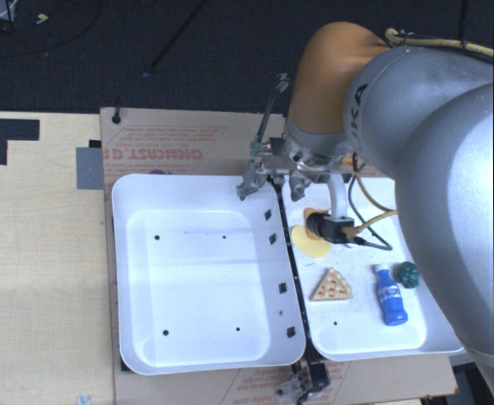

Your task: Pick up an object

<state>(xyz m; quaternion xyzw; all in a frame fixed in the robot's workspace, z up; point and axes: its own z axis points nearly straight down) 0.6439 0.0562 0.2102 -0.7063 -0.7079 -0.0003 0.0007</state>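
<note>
Your bench carries two shallow white bins side by side on a brown cardboard sheet [179, 142].

Left bin [137, 218]: you see bare white floor with a few small dark dots.

Right bin [373, 344]: it holds four items. A yellow round disc [311, 243] lies near the bin's upper left, partly under the arm's hardware. A waffle-patterned triangular wedge [331, 286] lies just below the disc, apart from it. A blue bottle [390, 294] with a white band lies to the wedge's right, roughly upright in the view. A small dark green round object [408, 274] sits just beside the bottle's top end, at its upper right.

Arm: you see the grey body with its orange band reaching in from the right. The gripper [272, 180] sits over the dividing edge between the bins, near their far rims. You can see nothing between its fingers; whether they are spread or closed you cannot tell. A black fitting [330, 226] with cables hangs below the wrist, over the yellow disc.
</note>
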